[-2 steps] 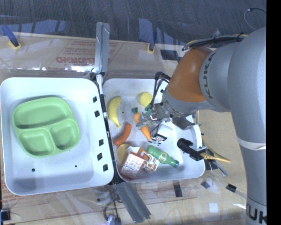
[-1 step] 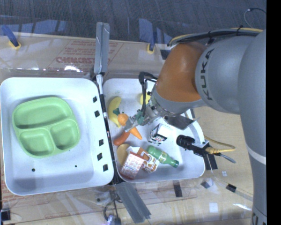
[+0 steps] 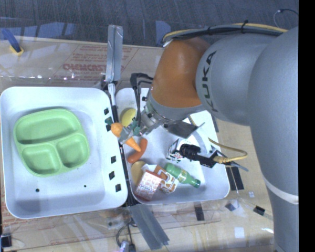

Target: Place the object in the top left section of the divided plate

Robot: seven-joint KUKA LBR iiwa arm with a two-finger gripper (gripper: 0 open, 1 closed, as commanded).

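**Gripper** [image 3: 130, 134]: low in the right bin [image 3: 216, 189], close to the wall that bin shares with the left bin [image 3: 52, 196]. Whether it is wide, narrow or holding anything cannot be told; the wrist covers it from above.

**Carrot** [image 3: 138, 146]: directly under and just beside the gripper, lying at a slant. An orange end shows on the plate side of the gripper, against the shared wall, and more orange on the near side. Contact between the two cannot be told.

**Plate** [image 3: 51, 140]: green, divided, in the left bin, well apart from the gripper across the shared wall. All its sections are bare.

**Neighbours of the gripper:**
- yellow fruit [image 3: 127, 116], just beyond it, near the far wall
- carton [image 3: 149, 182], nearer the camera, touching a green bottle [image 3: 182, 176]
- tan rounded thing [image 3: 138, 167], between carrot and carton

**Room:** crowded on the near side of the gripper, and tight against the shared wall. There is bare white floor round the plate in the left bin.
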